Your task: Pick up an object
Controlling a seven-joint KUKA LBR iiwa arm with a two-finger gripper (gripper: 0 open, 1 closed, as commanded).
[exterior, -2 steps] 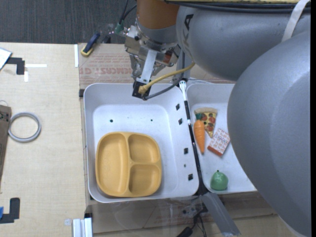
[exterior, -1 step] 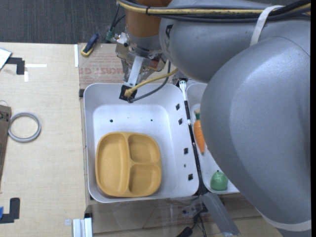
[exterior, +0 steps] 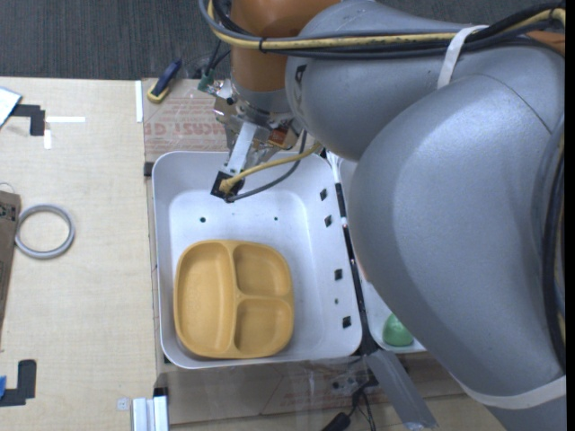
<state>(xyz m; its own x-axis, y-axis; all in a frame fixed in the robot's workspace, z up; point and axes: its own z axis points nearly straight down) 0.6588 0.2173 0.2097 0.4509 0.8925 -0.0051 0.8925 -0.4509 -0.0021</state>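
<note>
The yellow divided plate (exterior: 235, 299) lies flat in the lower part of the left white bin (exterior: 163, 206), in the lower middle of the frame. It has three hollows: one long one down its left side and two smaller ones stacked on its right. Its lower and left edges sit close to the bin's lower-left walls, and nothing touches it from above.

Above the plate, the bin floor is bare white up to the upper rim. There, in the upper middle of the frame, the gripper (exterior: 262, 133) hangs below the orange band of the arm (exterior: 449, 205), well apart from the plate. Whether it is parted or closed cannot be told, since the wrist hides it, and nothing is seen held in it.

The grey arm sweeps in from the right and covers most of the right bin (exterior: 372, 329). In the sliver that shows, low and right of centre, sits a small green object (exterior: 395, 331), partly under the arm.

Beneath the left bin's upper rim lies brown cardboard (exterior: 180, 122) with red lettering, and a blue-handled tool (exterior: 166, 78) sits at its upper edge. At the far left, a grey roll of tape (exterior: 42, 232) lies flat on the pale wooden bench (exterior: 85, 330).
</note>
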